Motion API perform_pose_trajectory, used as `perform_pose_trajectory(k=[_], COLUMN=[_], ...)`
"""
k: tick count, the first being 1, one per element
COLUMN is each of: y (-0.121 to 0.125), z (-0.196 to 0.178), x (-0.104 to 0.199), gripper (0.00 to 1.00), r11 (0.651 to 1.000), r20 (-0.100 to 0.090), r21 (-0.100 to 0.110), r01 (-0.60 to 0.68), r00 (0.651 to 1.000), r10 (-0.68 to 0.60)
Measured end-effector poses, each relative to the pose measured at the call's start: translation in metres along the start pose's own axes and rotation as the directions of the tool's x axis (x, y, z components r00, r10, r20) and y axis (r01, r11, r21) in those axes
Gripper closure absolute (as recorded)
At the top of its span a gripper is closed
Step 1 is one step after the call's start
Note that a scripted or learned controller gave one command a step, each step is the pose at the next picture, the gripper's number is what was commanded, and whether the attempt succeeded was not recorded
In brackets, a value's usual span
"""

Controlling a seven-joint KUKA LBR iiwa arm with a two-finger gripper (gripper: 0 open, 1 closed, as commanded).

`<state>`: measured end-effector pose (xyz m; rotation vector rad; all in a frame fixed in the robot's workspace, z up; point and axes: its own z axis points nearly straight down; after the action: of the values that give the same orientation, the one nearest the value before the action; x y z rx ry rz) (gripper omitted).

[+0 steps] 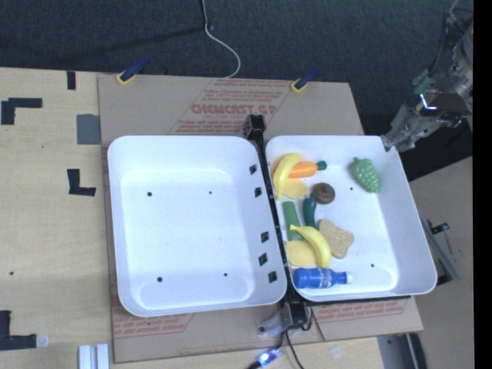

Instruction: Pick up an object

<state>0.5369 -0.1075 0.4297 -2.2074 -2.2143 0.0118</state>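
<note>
While the gripper (401,135) is hanging just past the far right corner of the right bin (400,229), the approach step is underway and nothing is being carried; whether its claw is open or closed cannot be told. The green grapes (366,174) are lying inside that bin, nearest the corner. Next, the arm is needing to come inward and descend. Banana (314,244), carrot (303,171) and blue bottle (320,278) are crowding the bin's left wall, away from the grapes.

One fixed cam up high, looking down at a slant on both bins (184,229) & tabletop (46,206), mid-distance.
</note>
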Motion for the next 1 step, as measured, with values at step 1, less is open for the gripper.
perform_pose_trajectory(k=[1], y=[0.0089], z=[-0.1099], x=[0.0189], gripper=[1.00], r11=[1.000], r20=[0.007], r21=[-0.028], r01=[0.001], r00=[1.000], r10=[-0.001])
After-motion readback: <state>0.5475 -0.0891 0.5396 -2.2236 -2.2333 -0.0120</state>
